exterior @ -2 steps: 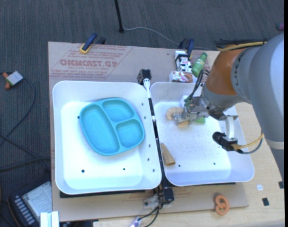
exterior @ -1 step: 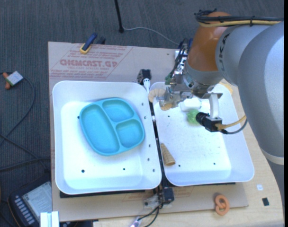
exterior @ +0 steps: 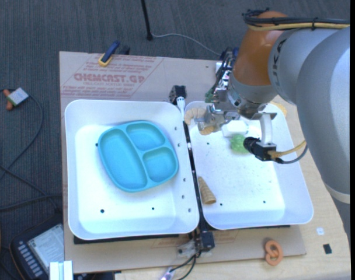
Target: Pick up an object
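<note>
Board (exterior: pixel 116 77) at 11 o'clock read "CHEMCAST GP" in red. Gripper (exterior: pixel 215 118) sat at the right bin's (exterior: pixel 294 206) 11 o'clock corner; grip state couldn't be told. Green object (exterior: pixel 239 143) lay just beside it at 4 o'clock.

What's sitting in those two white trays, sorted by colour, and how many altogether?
Blue: 1, the divided plate in the left tray.
Green: 1, a small lump in the right tray.
Tan: 1, a cone-shaped piece, right tray.
Total: 3 that I can tell.

Two bins sit side by side on the counter (exterior: pixel 107 77). The divided tray (exterior: pixel 138 154) lies in the left bin (exterior: pixel 84 214), centre frame. The cone (exterior: pixel 207 191) lies in the right bin (exterior: pixel 282 206), against its left wall.
</note>
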Robot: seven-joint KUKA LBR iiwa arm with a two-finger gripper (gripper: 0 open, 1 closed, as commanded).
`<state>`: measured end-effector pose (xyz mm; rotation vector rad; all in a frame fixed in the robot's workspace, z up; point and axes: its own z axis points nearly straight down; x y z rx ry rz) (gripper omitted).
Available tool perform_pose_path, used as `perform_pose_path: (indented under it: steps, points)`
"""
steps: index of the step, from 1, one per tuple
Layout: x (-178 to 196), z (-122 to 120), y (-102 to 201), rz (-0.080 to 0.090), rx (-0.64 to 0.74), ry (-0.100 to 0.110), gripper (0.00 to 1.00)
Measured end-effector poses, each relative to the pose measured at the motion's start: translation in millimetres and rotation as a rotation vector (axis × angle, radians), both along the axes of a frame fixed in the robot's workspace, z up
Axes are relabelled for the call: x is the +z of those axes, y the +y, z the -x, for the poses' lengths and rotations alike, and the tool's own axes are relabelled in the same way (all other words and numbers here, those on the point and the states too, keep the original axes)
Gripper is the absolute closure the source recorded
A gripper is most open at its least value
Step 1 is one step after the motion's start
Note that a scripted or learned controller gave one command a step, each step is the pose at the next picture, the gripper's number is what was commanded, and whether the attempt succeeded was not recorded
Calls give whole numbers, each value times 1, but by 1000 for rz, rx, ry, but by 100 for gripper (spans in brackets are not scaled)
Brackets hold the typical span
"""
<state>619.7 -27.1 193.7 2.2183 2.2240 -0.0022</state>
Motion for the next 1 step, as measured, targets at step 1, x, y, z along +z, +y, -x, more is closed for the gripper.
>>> perform_pose_path:
  steps: [1]
  points:
    - [7, -49, -32, 1, -3, -1, 100]
